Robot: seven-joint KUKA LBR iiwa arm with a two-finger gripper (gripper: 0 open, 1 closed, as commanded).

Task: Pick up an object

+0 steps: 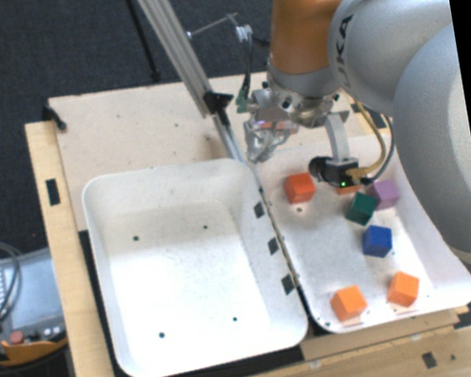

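blocks in the right bin [438, 279]: red-orange [300, 187] near the top, green [363, 207], purple [386, 193], blue [377, 241], two orange [349, 303] [403, 288] at the bottom. big grey arm [388, 32] above. end effector [263, 138] over the bin's top edge, grip unclear. left bin [103, 250] beside.

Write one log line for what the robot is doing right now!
gripper: over right bin, far-left corner | holding: nothing seen | nearest: red-orange cube | left bin: no blocks seen

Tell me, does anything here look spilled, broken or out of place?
Nothing stands out. The coloured blocks, such as the blue block and green block, all lie inside the right bin, loosely scattered; none has spilled onto the bench.
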